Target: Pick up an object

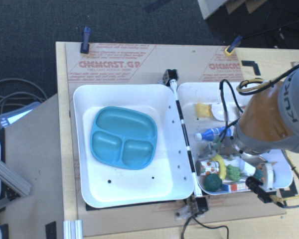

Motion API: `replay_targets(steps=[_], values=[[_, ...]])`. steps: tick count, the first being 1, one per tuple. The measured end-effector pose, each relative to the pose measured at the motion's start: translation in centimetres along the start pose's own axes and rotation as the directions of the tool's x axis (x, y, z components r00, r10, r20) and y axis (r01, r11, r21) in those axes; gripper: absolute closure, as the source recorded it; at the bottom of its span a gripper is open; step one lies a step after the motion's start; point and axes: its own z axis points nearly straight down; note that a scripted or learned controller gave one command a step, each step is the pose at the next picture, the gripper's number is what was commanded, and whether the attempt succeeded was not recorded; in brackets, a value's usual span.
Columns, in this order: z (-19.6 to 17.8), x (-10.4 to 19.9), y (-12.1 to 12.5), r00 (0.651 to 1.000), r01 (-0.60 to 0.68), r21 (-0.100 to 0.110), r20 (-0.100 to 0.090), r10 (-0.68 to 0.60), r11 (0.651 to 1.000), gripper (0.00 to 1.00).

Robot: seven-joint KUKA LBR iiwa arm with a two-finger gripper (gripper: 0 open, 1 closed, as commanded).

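Note:
The right bin holds several small objects: a yellow block, a blue and white tube, a yellow banana, a green broccoli piece, a dark green ball and a small can. My arm with its orange band reaches in from the right and hangs over the bin's middle. The gripper is low among the objects, just above the banana and beside the tube. The wrist hides its tips.
The left bin carries a blue divided plate. A black hinge strip runs between the bins. Cables loop off the arm over the right bin's back. Cardboard lies under both bins.

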Motion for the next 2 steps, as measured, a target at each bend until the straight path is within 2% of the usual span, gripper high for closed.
replay_targets(steps=[1,2], values=[[-1.0,0.0,0.0,1.000,-0.002,-0.002,0.002,0.002,1.000,1.00],[-10.0,6.5,0.3,1.000,0.001,-0.002,0.000,-0.001,1.000,1.00]])
